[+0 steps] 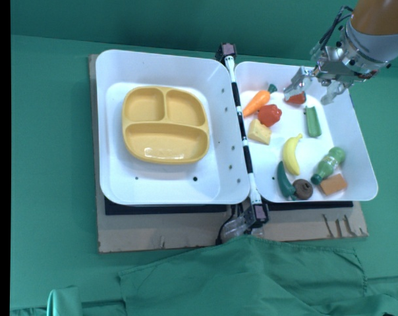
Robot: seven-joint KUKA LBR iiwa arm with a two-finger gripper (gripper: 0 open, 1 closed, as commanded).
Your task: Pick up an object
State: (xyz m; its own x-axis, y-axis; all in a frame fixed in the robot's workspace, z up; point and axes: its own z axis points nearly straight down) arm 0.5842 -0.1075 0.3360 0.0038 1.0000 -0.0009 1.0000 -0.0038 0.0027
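1. Your gripper [312,87] hangs with its fingers spread open and nothing between them, over the far end of the right bin [357,143].
2. Just below, a small red toy piece [295,98] lies close beside the left fingertip; judge it light, hard plastic, smooth and likely to slip.
3. Grip that red piece across its narrow width, low down.
4. Just right of the red piece lies a green cucumber [313,121], stiff and slim, easier taken across its middle.
5. Left of the red piece sit a carrot [256,102] and a tomato-like piece [269,114], crowded together.
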